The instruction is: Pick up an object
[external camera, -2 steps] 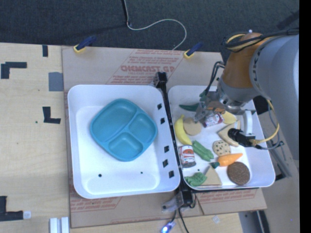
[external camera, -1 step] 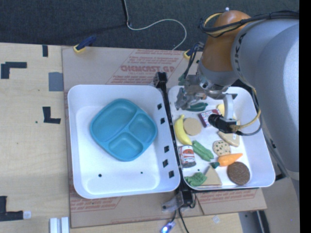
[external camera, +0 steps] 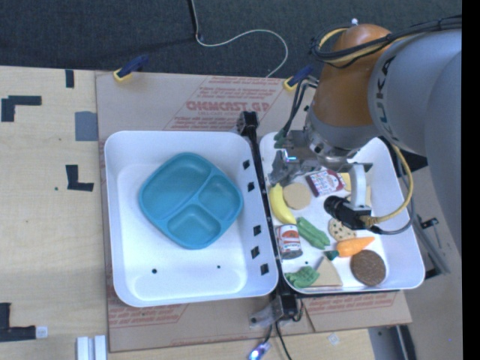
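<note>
The left bin [external camera: 120,201] holds one thing, a blue divided plate [external camera: 191,199], lying near its centre. Across the divider, the right bin [external camera: 409,257] is crowded with toy food. At its nine o'clock edge lies a yellow banana [external camera: 280,204], with a small tin can [external camera: 289,241] below it and a green leafy piece [external camera: 303,277] at seven o'clock. A round tan biscuit [external camera: 298,196] sits just beside the banana, a green pea pod [external camera: 313,231] under it. Toward the centre is a red-and-white packet [external camera: 325,181], then a chocolate-chip cookie [external camera: 342,229], an orange carrot [external camera: 352,246] and a brown round patty [external camera: 368,267] at five o'clock.

The gripper [external camera: 289,163] hangs over the bin's ten o'clock corner, above the banana's upper end. The wrist hides the fingers, so how far apart they stand cannot be told, and nothing is seen between them.

Judged from this, nothing is picked yet: every object lies in its bin. Closing on one and lifting it remain.
</note>
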Controlling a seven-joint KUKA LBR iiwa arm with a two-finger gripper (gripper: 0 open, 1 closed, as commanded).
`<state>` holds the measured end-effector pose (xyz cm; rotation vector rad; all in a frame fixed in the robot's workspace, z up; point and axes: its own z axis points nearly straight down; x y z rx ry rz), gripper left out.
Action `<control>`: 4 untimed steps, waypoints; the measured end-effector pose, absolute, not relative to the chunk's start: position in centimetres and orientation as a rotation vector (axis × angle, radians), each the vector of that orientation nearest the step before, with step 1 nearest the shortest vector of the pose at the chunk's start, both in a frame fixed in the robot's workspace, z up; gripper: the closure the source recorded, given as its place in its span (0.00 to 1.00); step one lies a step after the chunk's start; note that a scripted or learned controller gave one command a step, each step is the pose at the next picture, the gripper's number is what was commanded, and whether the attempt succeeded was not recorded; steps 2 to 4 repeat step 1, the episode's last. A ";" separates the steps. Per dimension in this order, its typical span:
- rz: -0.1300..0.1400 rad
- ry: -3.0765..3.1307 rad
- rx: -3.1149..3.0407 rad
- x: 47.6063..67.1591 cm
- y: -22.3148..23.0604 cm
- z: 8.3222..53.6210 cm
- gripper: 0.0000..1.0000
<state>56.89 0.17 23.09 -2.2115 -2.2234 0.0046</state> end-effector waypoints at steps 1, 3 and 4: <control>-0.012 -2.233 -2.219 52.2 2.5 39.2 1.00; -0.012 -2.233 -2.219 52.2 2.5 39.2 1.00; -0.012 -2.233 -2.219 52.2 2.5 39.2 1.00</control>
